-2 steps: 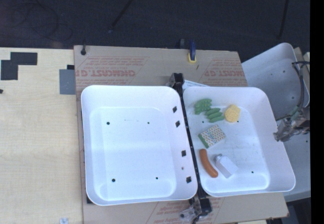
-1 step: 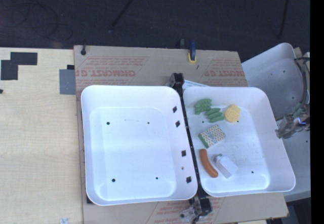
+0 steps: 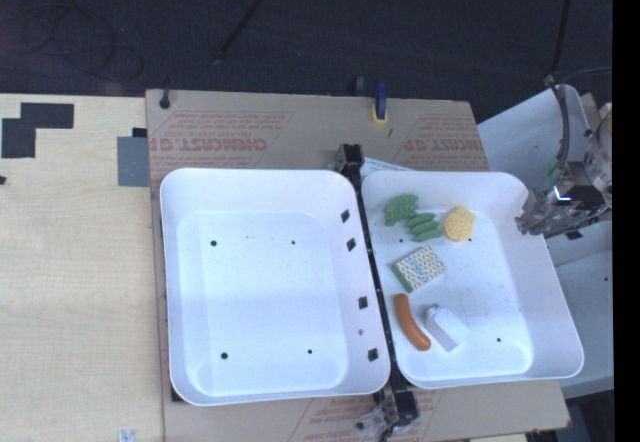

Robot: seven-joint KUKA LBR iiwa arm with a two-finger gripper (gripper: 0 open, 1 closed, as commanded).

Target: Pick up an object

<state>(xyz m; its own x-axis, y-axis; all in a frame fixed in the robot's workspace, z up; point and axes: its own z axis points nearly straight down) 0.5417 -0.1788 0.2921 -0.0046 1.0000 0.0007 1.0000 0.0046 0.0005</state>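
Note:
The right bin (image 3: 545, 330) holds several small items. A green lumpy toy (image 3: 412, 215) lies near its back, with a yellow round piece (image 3: 459, 224) just to its right. A small checkered block (image 3: 420, 268) sits in the middle. Toward the front lie an orange sausage-shaped piece (image 3: 411, 321) and a white and grey object (image 3: 441, 326), side by side. My gripper (image 3: 537, 220) hangs at the bin's right rim, apart from every item and well right of the yellow piece. Nothing shows in it.
The left bin (image 3: 190, 230) stands beside the right one, with a black divider strip (image 3: 362, 270) and clips between them. Both rest on a cardboard sheet (image 3: 260, 135) on the wooden bench. Cables and arm parts crowd the right edge.

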